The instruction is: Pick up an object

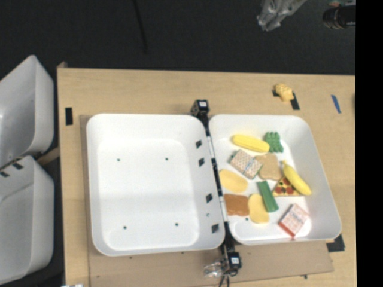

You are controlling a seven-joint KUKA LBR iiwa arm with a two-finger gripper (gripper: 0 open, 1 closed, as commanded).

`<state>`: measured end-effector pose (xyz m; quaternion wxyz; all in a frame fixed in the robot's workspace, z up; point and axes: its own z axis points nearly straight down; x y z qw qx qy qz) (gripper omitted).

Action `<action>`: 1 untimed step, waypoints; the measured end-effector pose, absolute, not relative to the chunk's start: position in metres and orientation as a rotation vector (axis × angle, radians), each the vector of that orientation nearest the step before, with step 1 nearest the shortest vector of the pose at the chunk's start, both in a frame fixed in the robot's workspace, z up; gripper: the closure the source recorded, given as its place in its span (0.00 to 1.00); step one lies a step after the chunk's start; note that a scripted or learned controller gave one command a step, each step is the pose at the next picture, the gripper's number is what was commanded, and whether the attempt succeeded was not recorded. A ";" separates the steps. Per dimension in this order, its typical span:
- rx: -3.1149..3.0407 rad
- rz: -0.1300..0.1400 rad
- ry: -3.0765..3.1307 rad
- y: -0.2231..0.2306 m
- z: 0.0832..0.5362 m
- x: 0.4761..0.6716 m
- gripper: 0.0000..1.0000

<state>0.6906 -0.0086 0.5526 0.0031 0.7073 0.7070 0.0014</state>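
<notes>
My gripper (276,9) hangs high above the far edge of the bench, well behind the right bin (312,145) and apart from everything in it. Several toy foods lie in that bin: a yellow corn cob (250,143), a green piece (273,141), a checkered packet (245,164), a tan slice (270,168), a banana (297,179), a pizza wedge (283,189), a green stick (267,196), a yellow oval (233,181), a brown toast (237,205) and a red-and-white box (294,220).
The left bin (143,184) sits against the right one, joined by black clips along the shared edge. A small yellow object (282,91) lies on the bench behind the right bin, near a blue tape mark (336,104). White casings (21,160) stand at far left.
</notes>
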 end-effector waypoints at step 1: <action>2.233 -0.019 2.221 -0.056 0.449 0.690 1.00</action>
